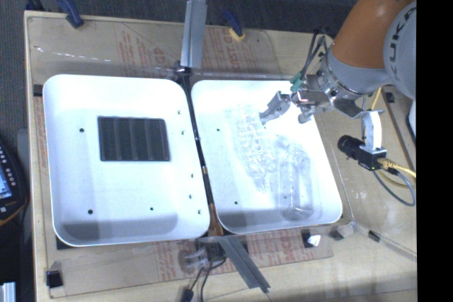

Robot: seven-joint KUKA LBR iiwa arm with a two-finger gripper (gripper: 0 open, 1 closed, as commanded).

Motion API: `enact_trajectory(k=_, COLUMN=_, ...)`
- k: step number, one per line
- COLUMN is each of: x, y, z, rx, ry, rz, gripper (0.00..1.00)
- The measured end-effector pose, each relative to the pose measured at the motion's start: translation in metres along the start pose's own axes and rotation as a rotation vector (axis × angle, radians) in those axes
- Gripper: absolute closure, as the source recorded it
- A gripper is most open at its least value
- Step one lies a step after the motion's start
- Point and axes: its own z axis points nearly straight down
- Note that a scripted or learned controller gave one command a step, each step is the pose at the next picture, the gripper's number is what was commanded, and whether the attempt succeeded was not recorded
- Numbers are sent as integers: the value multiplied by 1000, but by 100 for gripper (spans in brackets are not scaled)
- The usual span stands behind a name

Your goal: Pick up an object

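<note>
Landmark for all positions: the right bin [212, 152], one of two shallow white bins set side by side on the bench [85, 46].

The gripper [287, 108] sits over the upper right part of the right bin, near its far-right corner, carried on the grey arm [368, 32] with its orange band, which stands beyond the bin's right rim. Nothing is seen between the fingers; whether they are spread or pressed together cannot be told from this view.

Clear plastic objects [272, 159], hard to separate against the white floor, lie inside the right bin, running from its middle toward its near-right corner. One looks like a transparent bottle.

Left of the right bin, touching its rim, the left bin [64, 152] holds a dark ribbed rectangular panel [133, 138] at its middle
</note>
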Motion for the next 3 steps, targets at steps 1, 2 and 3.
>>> enact_trajectory(k=1, x=66, y=-12, z=-19, rx=-3, ry=1, rz=470, gripper=0)
enact_trajectory(k=2, x=-22, y=-13, z=12, rx=3, ry=2, rz=436, gripper=0)
enact_trajectory(k=3, x=-26, y=-65, z=-57, rx=-4, ry=2, rz=574, gripper=0)
